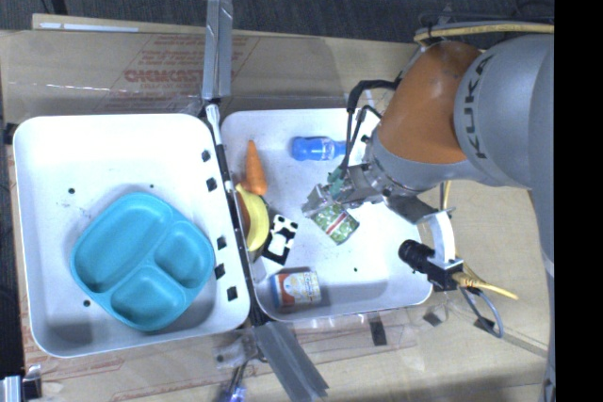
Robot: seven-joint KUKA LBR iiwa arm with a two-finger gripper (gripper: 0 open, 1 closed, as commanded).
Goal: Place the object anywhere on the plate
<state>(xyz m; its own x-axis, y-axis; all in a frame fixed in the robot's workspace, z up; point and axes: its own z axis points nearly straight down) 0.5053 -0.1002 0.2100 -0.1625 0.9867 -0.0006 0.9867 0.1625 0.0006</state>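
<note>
Item 1: small green-patterned packet (pixel 334 221), in the right bin (pixel 396 287) directly under the gripper (pixel 332 195), whose finger state cannot be told; judged light, soft, crinkly, best pinched across its middle; destination blue plate (pixel 141 259), left bin.

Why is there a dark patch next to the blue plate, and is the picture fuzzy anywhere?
In the camera view, the blue plate casts a soft shadow on the left bin's floor below it; the white bins look bright but not glaring; the end effector area looks a bit blurry, and the small items there are hard to make out.
</note>
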